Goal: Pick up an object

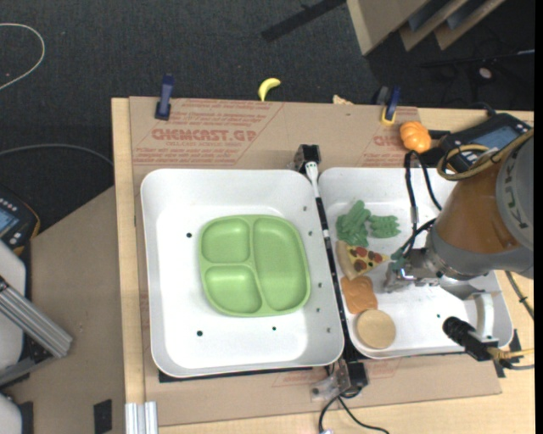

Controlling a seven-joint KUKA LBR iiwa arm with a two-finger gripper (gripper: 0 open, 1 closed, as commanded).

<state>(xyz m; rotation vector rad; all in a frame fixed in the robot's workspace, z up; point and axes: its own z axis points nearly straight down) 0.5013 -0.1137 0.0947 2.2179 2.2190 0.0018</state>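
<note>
two white bins [161, 254], one green divided plate [254, 264], four toy foods [366, 222]

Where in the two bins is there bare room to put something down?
Left bin: bare white floor all around the green plate. Right bin: free patch in front, between the round cookie and the arm. Crowded along its left wall, where the toy food lies beside the claw.

We are looking down on a dark grey carpeted floor [127, 59] spreading across twelve o'clock and along nine o'clock. A thin pale cable [24, 32] is looping at eleven o'clock. Light wooden furniture [424, 24] is showing at one o'clock. The bench top [212, 131], a tan board printed with red lettering, is lying at centre, with blue clamps [165, 97] gripping its far edge.
</note>
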